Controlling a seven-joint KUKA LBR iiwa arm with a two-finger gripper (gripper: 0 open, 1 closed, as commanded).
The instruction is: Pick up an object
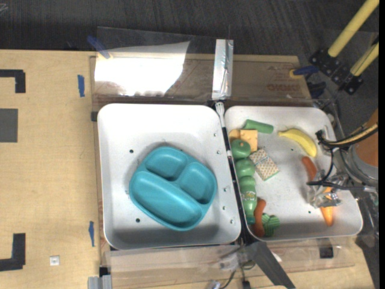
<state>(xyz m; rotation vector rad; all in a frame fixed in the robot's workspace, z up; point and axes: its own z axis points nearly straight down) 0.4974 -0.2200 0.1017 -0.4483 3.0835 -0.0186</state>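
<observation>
L bin (108, 161) holds one thing: a teal divided plate (173, 185), three compartments, sitting a bit skewed, roughly mid-bin.

R bin (283, 110) holds the toy food. Along its L wall, top to bottom:
- a green block (257, 126) near the top edge, w/ an orange block (248, 138) just below it
- a row of green pieces (245, 173) running down the wall
- a carrot w/ green top (261, 218) at the bottom L corner

A speckled tan piece (264, 164) lies tilted just beside the green row. A banana (299, 140) sits in the upper R part, curved. A red-orange piece (309, 166) lies below it, slanting.

The gripper (323, 188) is low over the R side of the R bin, near the R wall, w/ the arm's orange band (368, 155) beyond it at the frame edge. Whether it's open or closed can't be told; glare and cables (343, 140) clutter that spot. A small orange carrot (326, 212) lies just below the gripper, close to the bin's bottom R corner. Whether they touch can't be told.

Writing: the brown cardboard (271, 77) behind the R bin carries faint printed lettering, too blurred to read. No other labels are legible.

Also on the bench:
- a clear plastic sheet (141, 65) behind the L bin, shiny
- blue tape bits (80, 85)
- black tape marks (15, 80) on the far L

Yellow poles (358, 20) cross the top R corner.
</observation>
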